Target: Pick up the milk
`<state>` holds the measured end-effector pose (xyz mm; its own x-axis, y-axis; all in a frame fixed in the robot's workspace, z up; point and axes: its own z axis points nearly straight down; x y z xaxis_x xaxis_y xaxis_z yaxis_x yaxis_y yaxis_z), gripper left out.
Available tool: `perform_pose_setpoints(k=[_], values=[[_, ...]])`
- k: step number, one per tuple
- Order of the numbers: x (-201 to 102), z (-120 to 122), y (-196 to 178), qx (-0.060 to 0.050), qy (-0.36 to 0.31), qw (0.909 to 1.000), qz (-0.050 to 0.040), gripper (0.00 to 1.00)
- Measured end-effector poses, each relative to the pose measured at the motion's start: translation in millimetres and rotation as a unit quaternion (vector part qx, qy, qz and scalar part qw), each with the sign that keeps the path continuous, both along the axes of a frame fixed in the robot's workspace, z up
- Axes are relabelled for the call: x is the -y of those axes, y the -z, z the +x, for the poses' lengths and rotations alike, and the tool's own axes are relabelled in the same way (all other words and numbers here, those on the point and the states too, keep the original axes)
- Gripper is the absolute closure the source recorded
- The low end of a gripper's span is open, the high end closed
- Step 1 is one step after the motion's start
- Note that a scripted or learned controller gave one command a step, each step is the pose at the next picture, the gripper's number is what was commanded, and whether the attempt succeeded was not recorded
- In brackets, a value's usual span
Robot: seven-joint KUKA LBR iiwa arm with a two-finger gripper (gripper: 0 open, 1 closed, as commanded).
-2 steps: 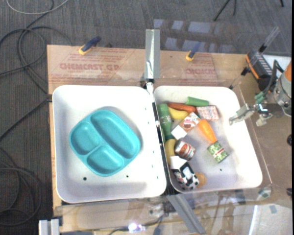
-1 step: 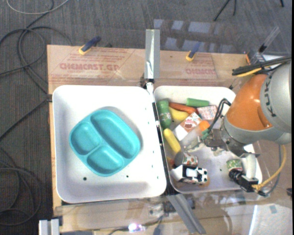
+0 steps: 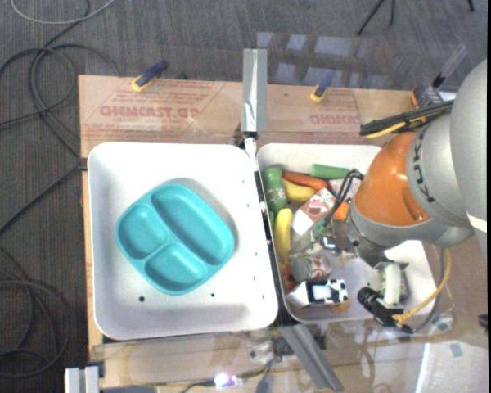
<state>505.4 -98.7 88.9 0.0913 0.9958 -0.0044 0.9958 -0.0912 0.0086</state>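
The milk [image 3: 326, 291] is a small black-and-white cow-patterned carton lying at the front edge of the right bin [image 3: 421, 256]. My gripper [image 3: 330, 237] hangs low over the middle of that bin, above and slightly behind the milk, close to a grey can [image 3: 306, 266]. The orange wrist band [image 3: 386, 188] and the grey arm cover the bin's right half. The view does not show anything held by the gripper.
The right bin also holds a green bottle [image 3: 272, 178], a carrot [image 3: 299, 178], a banana [image 3: 284, 224], a red-and-white carton [image 3: 316, 206] and a white-green item [image 3: 391, 282]. A teal divided plate [image 3: 175, 236] lies in the left bin [image 3: 114, 301].
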Motion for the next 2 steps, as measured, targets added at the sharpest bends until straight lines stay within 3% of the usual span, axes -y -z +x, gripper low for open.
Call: perform_pose_setpoints(k=[1, 2], values=[[-1.6, 1.5, -9.4, 0.001, -0.001, 1.0, 0.0018, 1.0], [-55.1, -22.4, -93.8, -0.005, 0.274, 0.9618, 0.0018, 1.0]])
